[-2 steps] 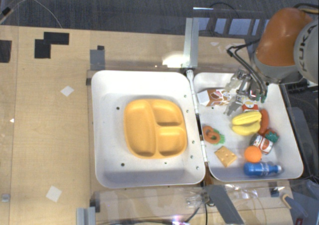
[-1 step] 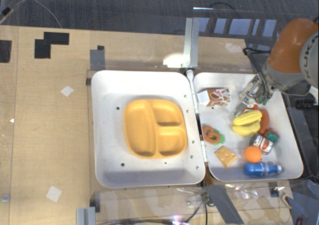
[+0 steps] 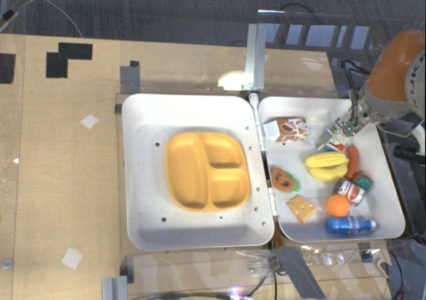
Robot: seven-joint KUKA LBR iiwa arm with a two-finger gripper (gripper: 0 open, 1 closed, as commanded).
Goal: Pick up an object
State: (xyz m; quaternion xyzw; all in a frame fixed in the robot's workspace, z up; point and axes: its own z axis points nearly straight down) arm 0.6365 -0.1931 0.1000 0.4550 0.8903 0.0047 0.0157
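The pincer (image 3: 341,129) hangs low at two o'clock in the right bin (image 3: 393,225), above the corn (image 3: 326,159), seemingly lining up a pick; grip state: cannot tell.

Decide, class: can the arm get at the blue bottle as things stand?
Probably yes. The blue bottle lies uncovered at the right bin's near edge, with only the orange close beside it; the gripper hangs over that bin.
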